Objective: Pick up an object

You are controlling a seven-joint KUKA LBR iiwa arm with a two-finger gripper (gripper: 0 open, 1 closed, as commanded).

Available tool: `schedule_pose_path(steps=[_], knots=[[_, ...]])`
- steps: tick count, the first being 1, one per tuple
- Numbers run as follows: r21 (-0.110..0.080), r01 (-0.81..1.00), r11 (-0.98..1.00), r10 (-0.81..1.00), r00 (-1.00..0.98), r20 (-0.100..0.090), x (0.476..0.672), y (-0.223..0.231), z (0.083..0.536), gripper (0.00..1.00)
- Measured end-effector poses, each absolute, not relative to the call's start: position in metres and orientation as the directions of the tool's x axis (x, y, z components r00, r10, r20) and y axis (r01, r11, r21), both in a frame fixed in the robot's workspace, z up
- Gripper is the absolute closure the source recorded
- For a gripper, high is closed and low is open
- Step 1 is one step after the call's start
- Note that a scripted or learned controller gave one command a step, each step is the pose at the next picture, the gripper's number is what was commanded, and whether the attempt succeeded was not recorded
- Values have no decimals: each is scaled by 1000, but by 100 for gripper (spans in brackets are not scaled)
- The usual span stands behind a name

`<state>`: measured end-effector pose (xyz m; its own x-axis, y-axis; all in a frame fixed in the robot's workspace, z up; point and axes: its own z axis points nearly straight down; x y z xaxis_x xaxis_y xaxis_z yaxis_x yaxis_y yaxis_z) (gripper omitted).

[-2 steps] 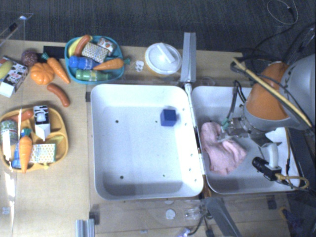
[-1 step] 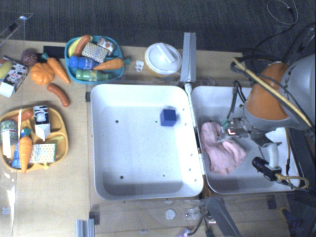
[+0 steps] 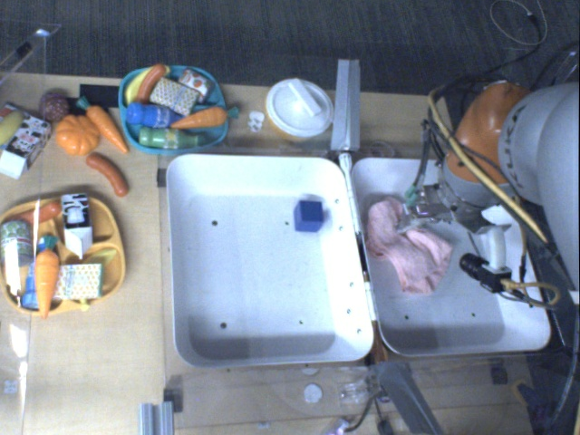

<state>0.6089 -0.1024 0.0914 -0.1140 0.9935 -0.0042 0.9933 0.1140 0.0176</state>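
Two shallow white bins of smooth plastic with rounded corners stand side by side on a pale wooden bench (image 3: 136,333). In the left bin (image 3: 227,306) lies one small blue cube (image 3: 309,215), with sharp edges and a matte surface, in the far right part of that bin, near the wall between the two bins. In the right bin (image 3: 453,324) lies a pink cloth (image 3: 408,243), soft and crumpled, with many folds; it is in the far left part of that bin.

The grey arm (image 3: 544,143) comes in from the right, with its orange band (image 3: 485,120) and some black and yellow cables around it. The gripper (image 3: 426,208) is low over the right bin, at the far edge of the pink cloth and seemingly touching it. Whether its jaws are released or clenched I cannot tell, because the metal parts are small and unclear.

To the left of the bins, a blue bowl (image 3: 172,141) at the far side holds toy food of shiny plastic, and a yellow tray (image 3: 109,252) nearer holds an orange carrot and small printed boxes. A round white lid (image 3: 299,107) is beyond the left bin.
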Motion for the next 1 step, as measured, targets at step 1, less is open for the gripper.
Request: schedule_pose_path(steps=[1], knots=[[11,933,359,933,-359,-7,663,-109,90,0]])
